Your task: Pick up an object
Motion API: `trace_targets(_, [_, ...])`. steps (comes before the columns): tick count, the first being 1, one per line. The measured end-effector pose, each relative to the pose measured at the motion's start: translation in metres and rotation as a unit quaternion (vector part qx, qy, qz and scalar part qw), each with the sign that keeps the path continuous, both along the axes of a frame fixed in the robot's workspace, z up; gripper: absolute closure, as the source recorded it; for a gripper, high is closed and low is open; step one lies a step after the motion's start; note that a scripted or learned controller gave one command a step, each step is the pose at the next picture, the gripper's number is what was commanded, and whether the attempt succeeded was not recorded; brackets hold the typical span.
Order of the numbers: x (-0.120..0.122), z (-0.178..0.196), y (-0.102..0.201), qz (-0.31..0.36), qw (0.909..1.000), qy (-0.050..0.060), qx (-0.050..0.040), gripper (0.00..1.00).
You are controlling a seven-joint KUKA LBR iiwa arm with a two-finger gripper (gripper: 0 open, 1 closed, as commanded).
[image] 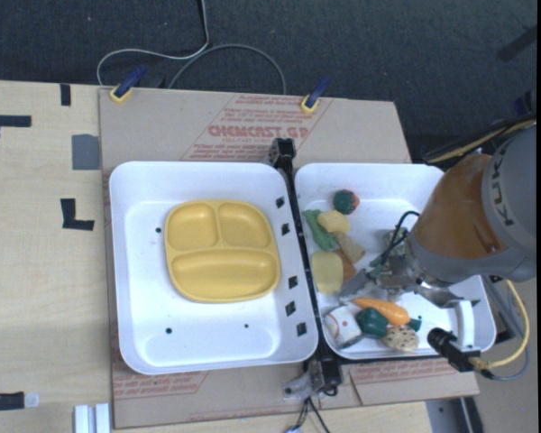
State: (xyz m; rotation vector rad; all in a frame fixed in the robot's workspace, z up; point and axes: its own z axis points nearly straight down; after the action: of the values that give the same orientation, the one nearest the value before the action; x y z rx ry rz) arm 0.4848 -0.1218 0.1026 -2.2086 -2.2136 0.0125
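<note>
**Camera view: arm parked over the right bin**

Everything's relative to the right bin (451, 180). The tool (371, 276) sits low inside it, near its middle, just above the orange carrot (384, 310); can't tell how it's set. A pale yellow piece (326, 271) lies toward the bin's left wall, a green one (319, 228) above it. The yellow divided plate (222, 249) rests in the neighbouring left bin (126, 242).

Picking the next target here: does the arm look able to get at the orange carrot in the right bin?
Probably yes. The carrot lies uncovered on top, near the front of the right bin, just below the claw. A green toy touches it, which may crowd the grasp.
</note>
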Motion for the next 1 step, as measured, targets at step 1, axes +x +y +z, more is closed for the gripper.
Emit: trace_targets(1, [0.0615, -0.0144, 0.0174, 0.000, 0.9999, -0.011, -0.0030, 0.00])
